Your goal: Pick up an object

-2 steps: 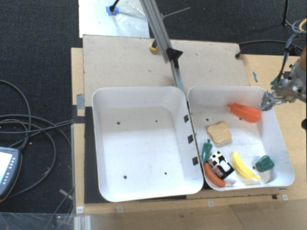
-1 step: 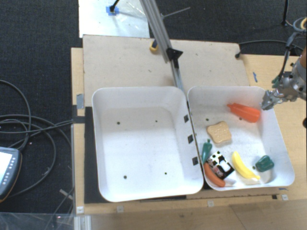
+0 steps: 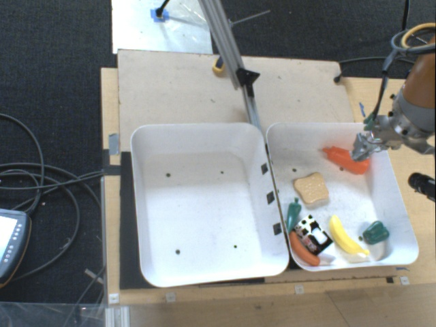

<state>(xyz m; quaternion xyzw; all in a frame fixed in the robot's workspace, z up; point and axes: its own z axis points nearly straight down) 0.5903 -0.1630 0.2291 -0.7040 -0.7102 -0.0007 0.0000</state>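
The right bin (image 3: 403,213) holds several toy items. An orange carrot-like piece (image 3: 340,157) lies near its far right side. My gripper (image 3: 363,146) sits low over the right end of that piece, touching or almost touching it. Nearer the middle lies a tan bread slice (image 3: 311,188). Along the front are a green pepper (image 3: 293,214), a red sausage (image 3: 304,249), a black-and-white toy (image 3: 314,234), a yellow banana (image 3: 347,236) and a teal item (image 3: 375,233).
The left bin (image 3: 197,206) stands beside the right one, sharing a divider with black clips (image 3: 270,196). A grey metal pole (image 3: 228,39) slants across the back of the bench. Cables lie on the floor at left.
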